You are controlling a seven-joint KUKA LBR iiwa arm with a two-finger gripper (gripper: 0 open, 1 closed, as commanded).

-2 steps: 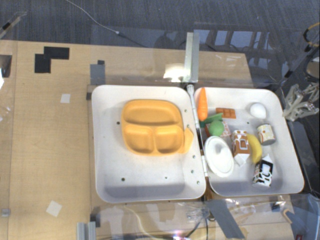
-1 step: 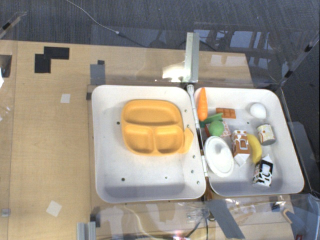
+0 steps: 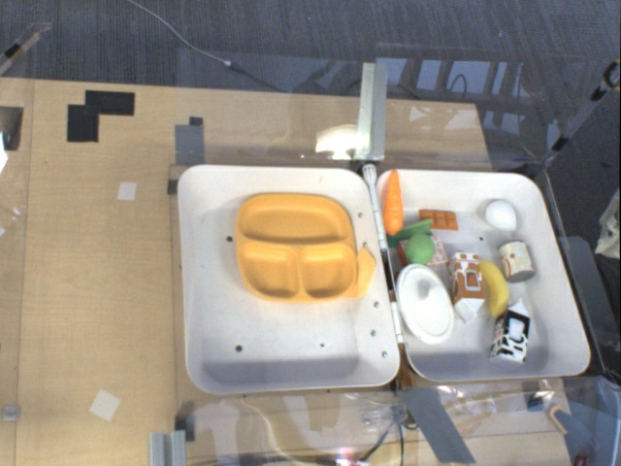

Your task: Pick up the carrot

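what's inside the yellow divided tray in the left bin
Nothing shows inside the yellow divided tray: its three compartments look bare. It covers the left bin floor beneath it, so anything under it is hidden.

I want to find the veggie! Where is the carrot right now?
The carrot lies in the right bin, at its far left edge beside the wall between the two bins, just above the green toy.

Soft even light, mild glare
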